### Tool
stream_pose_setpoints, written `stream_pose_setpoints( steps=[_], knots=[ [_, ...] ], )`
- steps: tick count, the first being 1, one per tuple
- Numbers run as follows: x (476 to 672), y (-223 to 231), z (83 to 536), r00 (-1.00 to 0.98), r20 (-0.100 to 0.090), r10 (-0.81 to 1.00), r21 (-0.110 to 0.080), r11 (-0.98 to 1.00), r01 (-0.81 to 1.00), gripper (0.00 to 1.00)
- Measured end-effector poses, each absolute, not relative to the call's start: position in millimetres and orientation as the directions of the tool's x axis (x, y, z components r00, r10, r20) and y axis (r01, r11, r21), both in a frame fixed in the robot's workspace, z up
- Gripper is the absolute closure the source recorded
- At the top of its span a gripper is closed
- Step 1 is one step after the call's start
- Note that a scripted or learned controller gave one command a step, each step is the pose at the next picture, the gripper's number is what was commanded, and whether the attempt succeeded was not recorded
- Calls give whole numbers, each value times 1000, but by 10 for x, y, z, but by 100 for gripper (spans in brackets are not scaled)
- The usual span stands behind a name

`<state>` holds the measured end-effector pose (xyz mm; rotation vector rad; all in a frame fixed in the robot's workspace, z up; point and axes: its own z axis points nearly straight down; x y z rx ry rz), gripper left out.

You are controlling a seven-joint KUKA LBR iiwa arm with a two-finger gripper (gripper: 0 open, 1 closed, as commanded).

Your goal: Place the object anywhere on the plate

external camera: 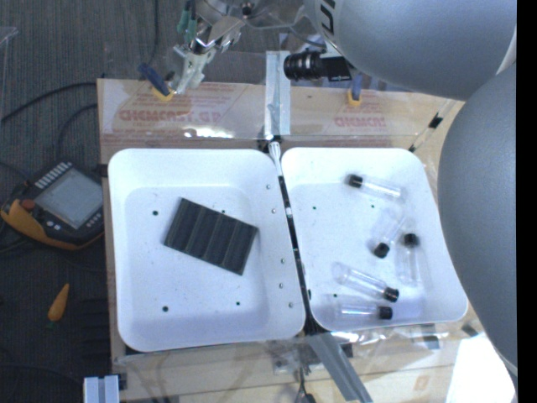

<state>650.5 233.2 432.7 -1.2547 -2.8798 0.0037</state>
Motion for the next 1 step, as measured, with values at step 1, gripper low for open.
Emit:
stream_pose_setpoints(
  steps=[1],
  knots=[
    [6575,2194,4317,-136,-3,991,-3,136,991,100]
  ],
)
